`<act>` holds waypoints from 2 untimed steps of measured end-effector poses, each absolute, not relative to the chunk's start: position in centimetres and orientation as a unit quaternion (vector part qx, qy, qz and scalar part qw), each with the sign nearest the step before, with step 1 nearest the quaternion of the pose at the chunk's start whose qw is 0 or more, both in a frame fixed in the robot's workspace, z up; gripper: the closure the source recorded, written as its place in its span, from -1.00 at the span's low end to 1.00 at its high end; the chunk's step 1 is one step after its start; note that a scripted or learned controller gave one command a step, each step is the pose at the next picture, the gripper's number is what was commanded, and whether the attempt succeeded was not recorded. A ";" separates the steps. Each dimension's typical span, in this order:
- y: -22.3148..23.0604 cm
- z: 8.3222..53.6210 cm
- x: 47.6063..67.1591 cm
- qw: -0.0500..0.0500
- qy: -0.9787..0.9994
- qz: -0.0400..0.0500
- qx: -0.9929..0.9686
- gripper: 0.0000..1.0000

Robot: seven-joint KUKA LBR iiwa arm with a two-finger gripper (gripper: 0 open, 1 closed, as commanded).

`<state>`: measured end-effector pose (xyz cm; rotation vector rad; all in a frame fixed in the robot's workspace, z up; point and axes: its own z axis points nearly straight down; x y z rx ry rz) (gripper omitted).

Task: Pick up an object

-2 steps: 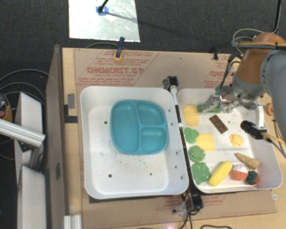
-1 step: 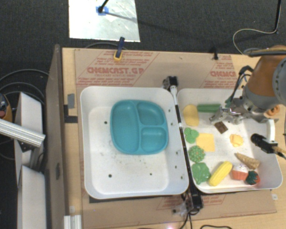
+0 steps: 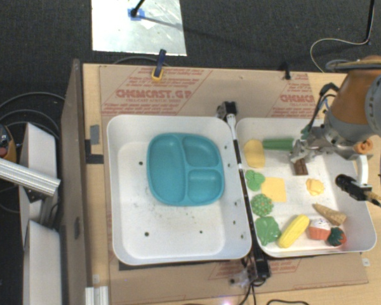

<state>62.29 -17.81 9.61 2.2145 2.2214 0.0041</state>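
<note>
Grey arm's gripper (image 3: 300, 157) low in right bin (image 3: 362, 234), fingers' state unclear, beside green cylinder (image 3: 278, 144)

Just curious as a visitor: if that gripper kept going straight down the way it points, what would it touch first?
Probably the small brown piece just beneath the gripper, lying on the right bin floor; depth is unclear.

You're looking at a chunky grey arm (image 3: 376, 103) with a broad orange band (image 3: 354, 100) wrapped round it above the wrist. Below that it narrows into a darker grey wrist, with thin cables looped around it, ending in a small metal tool (image 3: 301, 152).
</note>
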 end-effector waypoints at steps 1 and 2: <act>-13.0 8.6 58.3 0.002 0.709 0.001 0.705 1.00; -4.7 26.3 58.2 0.005 0.712 0.007 0.702 1.00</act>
